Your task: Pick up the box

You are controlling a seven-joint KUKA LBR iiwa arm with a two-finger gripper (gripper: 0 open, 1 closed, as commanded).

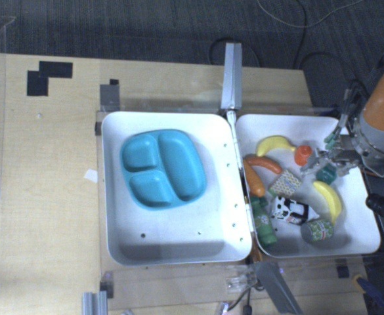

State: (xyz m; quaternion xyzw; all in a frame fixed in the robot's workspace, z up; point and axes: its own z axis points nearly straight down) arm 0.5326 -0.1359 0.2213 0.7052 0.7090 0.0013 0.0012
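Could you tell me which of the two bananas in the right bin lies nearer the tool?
The lower banana, just below the tool. The other banana lies farther left, beyond the orange ball.

- Light over my worktop (47, 195) is even and fairly bright, falling from above.
- A soft shadow lies along the near inner wall of the left bin (172, 248).
- A pale glare streak marks the worktop's left edge.
- The picture is low in sharpness; small things in the right bin (365, 241) smear together, perhaps from motion blur near my tool (336, 156).
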